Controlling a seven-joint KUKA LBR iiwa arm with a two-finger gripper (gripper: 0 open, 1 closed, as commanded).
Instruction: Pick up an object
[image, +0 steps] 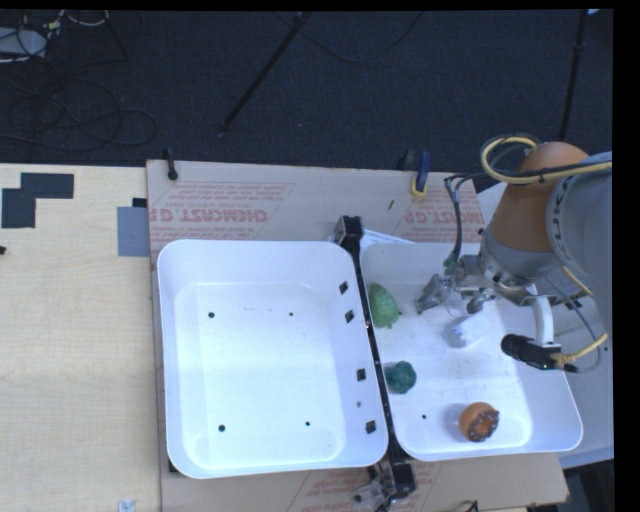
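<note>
The right bin holds a light green object, dark green object and orange object; the gripper hangs above them, jaws spread, holding nothing.

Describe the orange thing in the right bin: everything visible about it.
The orange ball is a small, roundish object, orange with a darker brownish patch on its face. Its material is unclear at this size. It lies on the floor of the right bin, in the near corner area, apart from the two green objects and the small grey piece. Nothing touches it except the bin floor; the gripper is farther back in the same bin.
</note>
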